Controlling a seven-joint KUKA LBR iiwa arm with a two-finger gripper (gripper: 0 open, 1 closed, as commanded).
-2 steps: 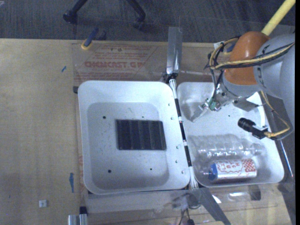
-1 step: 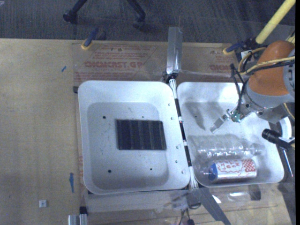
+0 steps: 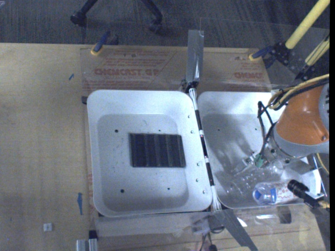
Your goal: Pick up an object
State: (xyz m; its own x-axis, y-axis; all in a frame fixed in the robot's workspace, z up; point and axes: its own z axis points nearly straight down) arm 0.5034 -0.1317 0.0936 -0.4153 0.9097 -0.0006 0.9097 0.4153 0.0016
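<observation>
The gripper [image 3: 258, 161] hangs low over the right bin [image 3: 225, 114], in the half of that bin nearest the camera and toward its right wall. The arm [image 3: 301, 123], with its orange band, comes in above it from the table's right edge. The view from above does not show whether the gripper is released or clenched, and nothing can be seen held in it.

A clear plastic bottle [image 3: 260, 193] with a blue label lies on its side on the floor of the right bin, close to the edge nearest the camera and toward the right corner. It is just below the gripper in the view; whether the two touch cannot be told.

The left bin [image 3: 104, 104] holds a dark ribbed panel [image 3: 157, 150], lying flat at the middle of its floor with its ribs running from the far edge toward the near one.

Both bins sit side by side, touching along their inner rims, on the wooden table [image 3: 36, 119]. A clamp [image 3: 99, 44] with a yellow and blue grip sits at the table's far edge, beyond the left bin.
</observation>
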